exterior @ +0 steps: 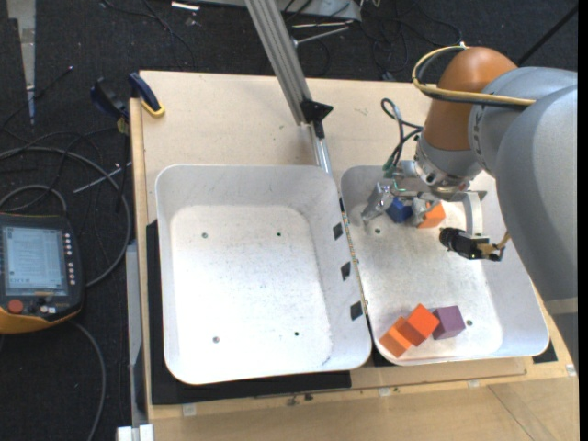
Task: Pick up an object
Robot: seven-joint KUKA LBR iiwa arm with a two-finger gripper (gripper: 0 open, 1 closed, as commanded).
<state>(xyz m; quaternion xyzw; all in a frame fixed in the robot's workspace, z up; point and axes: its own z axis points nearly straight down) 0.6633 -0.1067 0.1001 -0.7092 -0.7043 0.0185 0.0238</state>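
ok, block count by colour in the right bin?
Orange: 2, one by the front wall, one under the gripper at
Purple: 1
Blue: 1, under the gripper
Total: 4, all in the right bin

I count two white bins: the left bin [243, 274] and the right bin [478, 324]. In the right one, toward five o'clock, I see two orange blocks, one larger [423, 322] and one smaller [395, 340], touching each other, plus one purple block [448, 321] just beside them. Up at twelve o'clock in that bin I make out one blue object [398, 211] and one more orange object [431, 214], side by side.
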